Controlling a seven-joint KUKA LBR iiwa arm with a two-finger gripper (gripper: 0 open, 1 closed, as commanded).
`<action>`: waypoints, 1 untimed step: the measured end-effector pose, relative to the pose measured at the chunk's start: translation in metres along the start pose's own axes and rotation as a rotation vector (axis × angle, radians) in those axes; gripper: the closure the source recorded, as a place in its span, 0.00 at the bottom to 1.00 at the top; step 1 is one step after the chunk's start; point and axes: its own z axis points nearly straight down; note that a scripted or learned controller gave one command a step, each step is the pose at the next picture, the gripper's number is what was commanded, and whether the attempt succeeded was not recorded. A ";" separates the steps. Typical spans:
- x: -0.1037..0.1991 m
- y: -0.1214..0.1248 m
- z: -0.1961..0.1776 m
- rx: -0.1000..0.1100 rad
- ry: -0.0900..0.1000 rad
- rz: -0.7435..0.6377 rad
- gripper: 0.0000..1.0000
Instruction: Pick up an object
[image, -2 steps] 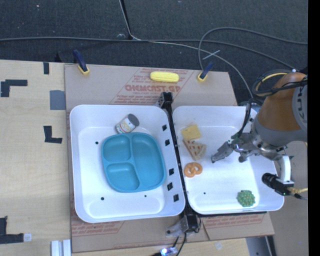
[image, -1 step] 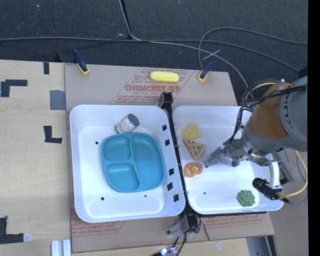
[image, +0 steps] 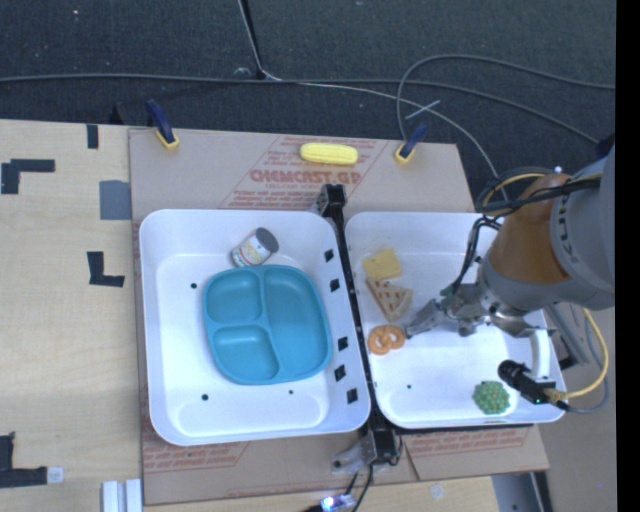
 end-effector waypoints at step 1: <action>-0.001 0.000 -0.011 -0.003 -0.002 0.000 1.00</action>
